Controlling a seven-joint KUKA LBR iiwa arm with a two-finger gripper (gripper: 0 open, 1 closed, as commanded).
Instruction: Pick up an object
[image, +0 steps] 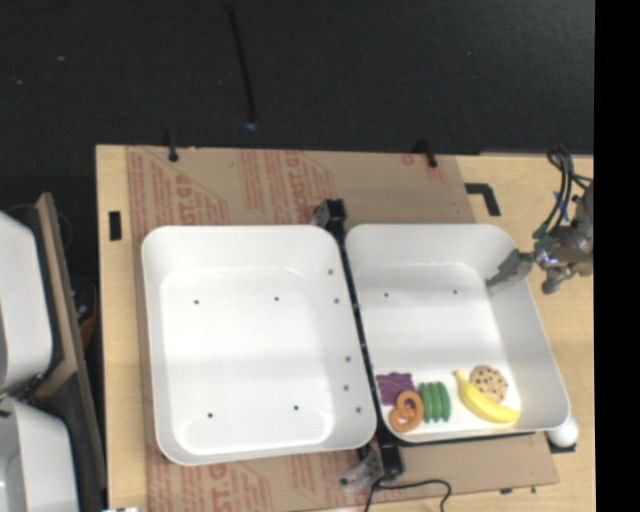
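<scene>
The grey jaws (520, 266) hovered at the right white plastic bin's (520, 320) far edge; their opening could not be told. A yellow toy banana (486, 404) lay near its front wall.

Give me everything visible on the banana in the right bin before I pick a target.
The banana is a yellow, curved toy, plastic by its look, lying flat on the floor of the right bin near its front right corner. Its curve opens upward in the view, cradling a brown speckled cookie that rests against it. A green ridged piece lies just to its left, whether touching I cannot tell. The gripper is apart, at the bin's far right rim.
</scene>
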